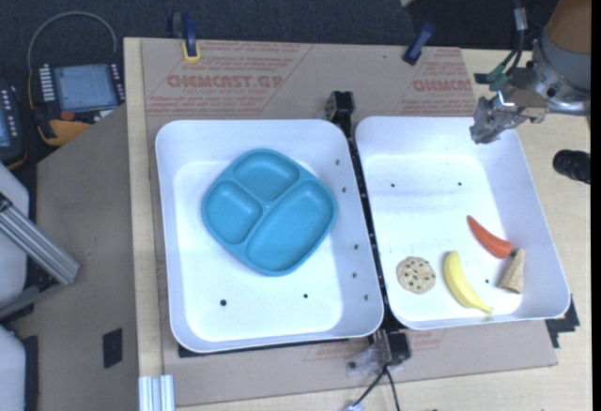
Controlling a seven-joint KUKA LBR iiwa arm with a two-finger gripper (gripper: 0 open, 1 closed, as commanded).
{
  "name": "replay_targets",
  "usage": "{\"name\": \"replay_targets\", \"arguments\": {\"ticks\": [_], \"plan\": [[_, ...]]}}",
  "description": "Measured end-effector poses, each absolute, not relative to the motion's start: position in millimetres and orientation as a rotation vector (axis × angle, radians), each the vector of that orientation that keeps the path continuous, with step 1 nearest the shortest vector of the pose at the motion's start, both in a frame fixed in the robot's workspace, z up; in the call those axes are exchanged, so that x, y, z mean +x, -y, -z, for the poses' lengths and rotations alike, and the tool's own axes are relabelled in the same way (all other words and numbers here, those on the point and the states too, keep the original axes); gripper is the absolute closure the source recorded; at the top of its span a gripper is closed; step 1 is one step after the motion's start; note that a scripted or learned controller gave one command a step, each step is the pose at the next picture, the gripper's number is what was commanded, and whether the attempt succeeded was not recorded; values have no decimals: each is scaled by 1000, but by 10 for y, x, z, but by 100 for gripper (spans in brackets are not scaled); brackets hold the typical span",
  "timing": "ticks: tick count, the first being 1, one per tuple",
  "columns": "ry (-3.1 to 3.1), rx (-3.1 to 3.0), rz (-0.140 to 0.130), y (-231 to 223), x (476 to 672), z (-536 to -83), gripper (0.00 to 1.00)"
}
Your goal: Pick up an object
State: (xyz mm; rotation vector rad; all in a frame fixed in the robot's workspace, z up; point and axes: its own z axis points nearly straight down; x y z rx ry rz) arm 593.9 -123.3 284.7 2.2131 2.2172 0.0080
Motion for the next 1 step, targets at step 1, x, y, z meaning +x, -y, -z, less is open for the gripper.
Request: {"name": "replay_targets", "arguments": {"ticks": [1], "plan": [[-2230,2216,-1,654,5985,-2789,100]]}}
